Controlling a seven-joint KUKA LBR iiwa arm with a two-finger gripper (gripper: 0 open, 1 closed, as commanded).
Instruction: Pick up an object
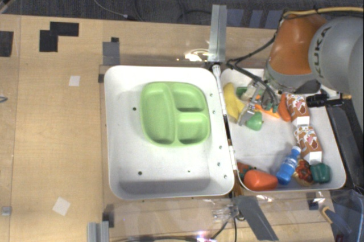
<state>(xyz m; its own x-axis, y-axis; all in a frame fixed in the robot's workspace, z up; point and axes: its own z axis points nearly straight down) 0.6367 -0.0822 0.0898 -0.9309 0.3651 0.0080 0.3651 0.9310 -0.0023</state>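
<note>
Gripper [250,109] low in the right bin [335,178], over a small green toy [254,121].
The toy is rounded and bright green, lying near the bin's left wall beside a yellow banana [232,99]. It sits just under the gripper's tip, apparently touching it. Whether it is pinched cannot be told.

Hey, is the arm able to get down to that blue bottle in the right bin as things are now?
Probably yes. The blue bottle lies uncovered near the front of the right bin, nothing above it; the gripper sits farther back, by the yellow item.
</note>
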